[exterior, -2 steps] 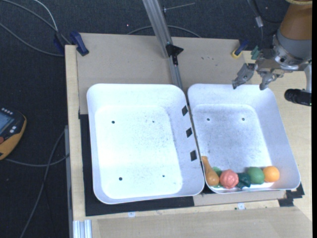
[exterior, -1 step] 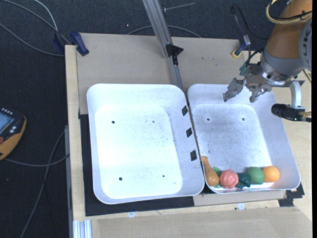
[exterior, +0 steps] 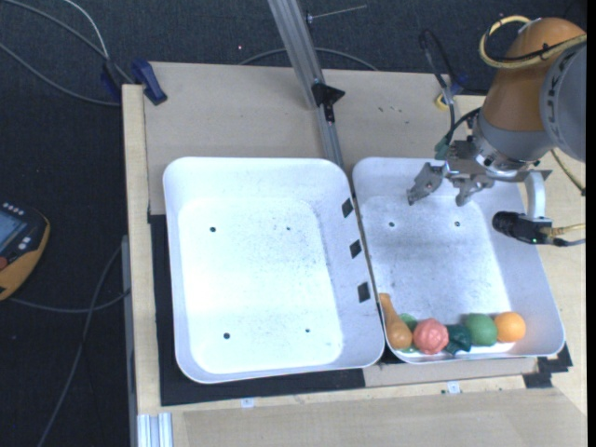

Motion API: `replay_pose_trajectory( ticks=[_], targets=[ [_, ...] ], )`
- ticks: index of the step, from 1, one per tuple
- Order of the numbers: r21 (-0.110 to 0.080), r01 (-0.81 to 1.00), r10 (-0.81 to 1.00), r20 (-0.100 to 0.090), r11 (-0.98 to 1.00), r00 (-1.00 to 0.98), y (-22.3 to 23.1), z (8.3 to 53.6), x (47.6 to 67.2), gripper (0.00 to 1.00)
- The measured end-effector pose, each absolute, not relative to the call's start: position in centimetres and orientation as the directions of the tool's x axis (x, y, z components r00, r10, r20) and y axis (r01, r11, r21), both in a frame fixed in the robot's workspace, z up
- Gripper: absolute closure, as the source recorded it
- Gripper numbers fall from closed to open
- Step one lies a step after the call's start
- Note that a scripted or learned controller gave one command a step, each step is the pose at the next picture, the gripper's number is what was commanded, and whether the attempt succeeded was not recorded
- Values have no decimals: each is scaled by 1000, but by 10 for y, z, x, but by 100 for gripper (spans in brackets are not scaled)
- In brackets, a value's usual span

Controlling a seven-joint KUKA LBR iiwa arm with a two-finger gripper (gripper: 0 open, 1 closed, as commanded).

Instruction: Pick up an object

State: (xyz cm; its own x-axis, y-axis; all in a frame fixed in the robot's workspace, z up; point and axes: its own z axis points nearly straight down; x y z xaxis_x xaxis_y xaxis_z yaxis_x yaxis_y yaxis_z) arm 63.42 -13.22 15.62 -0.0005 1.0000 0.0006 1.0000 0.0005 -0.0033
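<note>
Where seemingly splayed, metal pincer (exterior: 443,188) grips nothing.

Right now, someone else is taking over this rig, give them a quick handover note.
Gripper: open, holding nothing, above the far end of the right bin.
Objects: all along the right bin's near edge: orange ball, green ball, pink ball, orange carrot-like piece.
Left bin: nothing to pick there.
Done: no pick yet.
Left: move toward the near edge, descend on one object, grasp, lift.
</note>
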Motion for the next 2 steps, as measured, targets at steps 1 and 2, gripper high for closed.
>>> replay_pose_trajectory(
  ticks=[1, 2],
  targets=[
    [-5, 1000, 1000, 1, 0, 0, -139, 96, 631, 0],
    [3, 1000, 1000, 0, 0, 0, -139, 111, 633, 100]
  ],
)
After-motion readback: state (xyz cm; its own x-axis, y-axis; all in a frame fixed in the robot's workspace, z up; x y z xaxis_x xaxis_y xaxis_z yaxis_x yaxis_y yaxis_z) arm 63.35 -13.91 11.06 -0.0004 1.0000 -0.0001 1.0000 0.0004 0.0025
